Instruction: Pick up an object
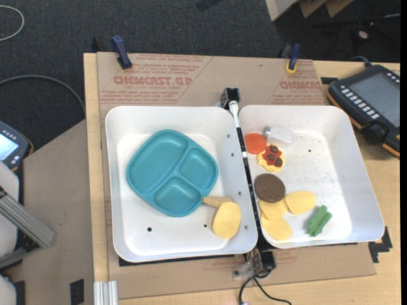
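In the left bin (118, 183), teal plate (172, 172), yellow pear (227, 219) touching its lower right edge, right bin (346, 164), brown disc (269, 187), green pod (318, 220) at lower centre.

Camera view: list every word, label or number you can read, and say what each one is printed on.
"CHEMCAST G P": red print on the brown board behind the left bin; the smaller red lines below it are too blurred to read.
"CHEMCAS": red print on the same board behind the right bin, cut off at its right end.
Handheld pendant at the right: its buttons and screen are too small to read.
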Controlling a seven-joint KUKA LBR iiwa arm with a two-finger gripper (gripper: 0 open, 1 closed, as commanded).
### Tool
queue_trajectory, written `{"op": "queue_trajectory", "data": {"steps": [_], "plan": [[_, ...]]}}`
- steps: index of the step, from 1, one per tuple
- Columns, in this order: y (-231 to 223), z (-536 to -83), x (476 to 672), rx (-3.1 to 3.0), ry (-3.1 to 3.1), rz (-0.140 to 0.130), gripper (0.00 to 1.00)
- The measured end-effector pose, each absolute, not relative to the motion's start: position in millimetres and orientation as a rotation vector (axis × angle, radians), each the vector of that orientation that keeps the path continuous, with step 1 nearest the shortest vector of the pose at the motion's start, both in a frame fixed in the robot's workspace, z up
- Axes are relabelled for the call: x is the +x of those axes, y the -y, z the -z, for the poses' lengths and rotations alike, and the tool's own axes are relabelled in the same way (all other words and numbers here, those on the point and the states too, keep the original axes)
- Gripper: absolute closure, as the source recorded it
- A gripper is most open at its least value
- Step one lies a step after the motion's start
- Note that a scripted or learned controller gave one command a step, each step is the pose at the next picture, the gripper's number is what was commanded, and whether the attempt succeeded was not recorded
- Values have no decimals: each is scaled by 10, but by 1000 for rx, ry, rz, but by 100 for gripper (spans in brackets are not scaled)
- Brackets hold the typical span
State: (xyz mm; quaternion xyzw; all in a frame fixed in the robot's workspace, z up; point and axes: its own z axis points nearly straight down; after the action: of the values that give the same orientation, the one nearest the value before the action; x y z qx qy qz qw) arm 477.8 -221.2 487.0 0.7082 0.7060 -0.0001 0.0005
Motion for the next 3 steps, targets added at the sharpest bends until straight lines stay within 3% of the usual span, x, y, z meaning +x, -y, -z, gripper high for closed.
{"op": "queue_trajectory", "data": {"steps": [1, 2, 3], "plan": [[1523, -5390, 4801, 2208, -2223, -9, 100], [1069, -5357, 4799, 2215, -2228, -2, 100], [1885, -5352, 4788, 2227, -2208, 1, 100]]}}
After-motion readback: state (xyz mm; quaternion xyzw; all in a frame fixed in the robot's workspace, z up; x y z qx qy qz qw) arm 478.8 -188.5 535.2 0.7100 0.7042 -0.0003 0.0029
